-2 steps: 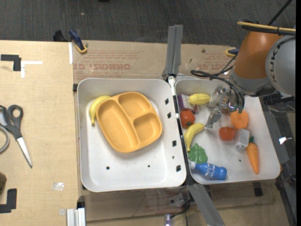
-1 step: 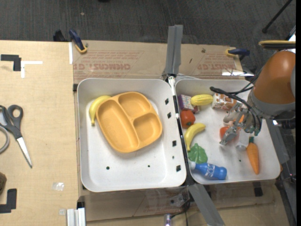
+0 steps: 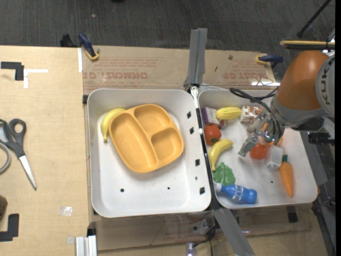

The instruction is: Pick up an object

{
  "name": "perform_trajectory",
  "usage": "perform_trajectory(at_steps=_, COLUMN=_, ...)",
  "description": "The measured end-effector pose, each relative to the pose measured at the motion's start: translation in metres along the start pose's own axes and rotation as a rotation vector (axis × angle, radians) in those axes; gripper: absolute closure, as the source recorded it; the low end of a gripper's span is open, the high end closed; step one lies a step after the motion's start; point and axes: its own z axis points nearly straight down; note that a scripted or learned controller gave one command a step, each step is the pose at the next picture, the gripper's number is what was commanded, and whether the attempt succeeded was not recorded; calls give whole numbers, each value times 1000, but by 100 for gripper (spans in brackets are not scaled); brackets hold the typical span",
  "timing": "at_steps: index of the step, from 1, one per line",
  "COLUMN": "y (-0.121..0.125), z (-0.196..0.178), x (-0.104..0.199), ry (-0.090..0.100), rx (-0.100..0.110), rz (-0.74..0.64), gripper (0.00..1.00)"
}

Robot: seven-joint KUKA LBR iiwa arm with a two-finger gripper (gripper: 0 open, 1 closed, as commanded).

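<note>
So I am hovering my hand (image 3: 254, 138) low in the right bin (image 3: 303, 196), just beside the orange-red fruit (image 3: 260, 151) and right of the banana (image 3: 219, 151); nothing is being lifted yet (whether my hand is open or closed, I cannot tell).

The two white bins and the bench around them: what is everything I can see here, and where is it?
plate: 1, orange, divided, left bin
bananas: 3, yellow; one beside the plate, two in the right bin and
tomato: 1, red, right bin
carrot: 1, orange, right bin
bottle: 1, blue, right bin front
leafy toy: 1, green, right bin
scissors: 1, grey, bench left
clamps: 2, blue, rear edge, and
arm: 1, grey and orange, over right bin
gripper: 1, above a red-orange object
</note>
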Motion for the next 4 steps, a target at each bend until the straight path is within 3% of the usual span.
perform_trajectory(at_steps=1, y=28, z=3, x=-30, ry=20, rx=14, rz=117, gripper=0)
perform_trajectory(at_steps=2, y=-35, z=0, x=21, ry=2, rx=1, rz=132, gripper=0)
perform_trajectory(at_steps=3, y=20, z=0, x=-17, ry=1, rx=0, rz=160, gripper=0)
perform_trajectory(at_steps=4, y=72, z=-1, x=-20, ry=-2, rx=1, rz=281, gripper=0)
